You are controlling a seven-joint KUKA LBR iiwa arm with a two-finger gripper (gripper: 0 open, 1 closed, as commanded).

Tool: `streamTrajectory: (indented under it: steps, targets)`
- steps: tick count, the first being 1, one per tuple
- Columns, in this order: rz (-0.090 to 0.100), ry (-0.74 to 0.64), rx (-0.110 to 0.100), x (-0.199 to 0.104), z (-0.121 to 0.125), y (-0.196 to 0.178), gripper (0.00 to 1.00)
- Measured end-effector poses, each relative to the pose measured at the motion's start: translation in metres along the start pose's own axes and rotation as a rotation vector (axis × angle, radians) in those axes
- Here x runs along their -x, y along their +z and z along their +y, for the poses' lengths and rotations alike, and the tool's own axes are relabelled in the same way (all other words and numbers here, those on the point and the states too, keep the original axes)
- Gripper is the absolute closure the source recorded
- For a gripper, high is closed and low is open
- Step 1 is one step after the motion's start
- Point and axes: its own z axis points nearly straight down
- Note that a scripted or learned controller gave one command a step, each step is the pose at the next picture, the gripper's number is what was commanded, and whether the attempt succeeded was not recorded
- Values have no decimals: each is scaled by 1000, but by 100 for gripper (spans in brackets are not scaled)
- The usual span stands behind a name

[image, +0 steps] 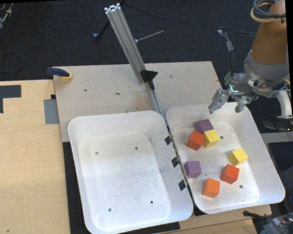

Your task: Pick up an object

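My gripper (pixel 230 103) hangs over the far edge of the right bin (pixel 261 146), its two fingers spread apart with nothing between them. Below it in that bin lie several small blocks. A purple block (pixel 203 125), an orange-red block (pixel 194 140) and a yellow block (pixel 211 137) huddle together closest to the gripper. Further toward the front sit a second purple block (pixel 192 169), a yellow block (pixel 237 156), a red block (pixel 230 173) and an orange block (pixel 211 187).
The left bin (pixel 83 143) sits beside the right one, with black clips (pixel 175 162) along the shared wall. A slanted metal bar (pixel 129 42) rises behind the bins. A blue and yellow clamp (pixel 59 73) lies at the board's back left corner.
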Motion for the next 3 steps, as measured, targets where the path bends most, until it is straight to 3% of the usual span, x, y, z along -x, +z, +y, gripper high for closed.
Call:
streamTrajectory:
  steps: [1,3]
  targets:
    - [-1,-1,5,0,1,-3,0]
    - [0,-2,-2,-8,10,123,0]
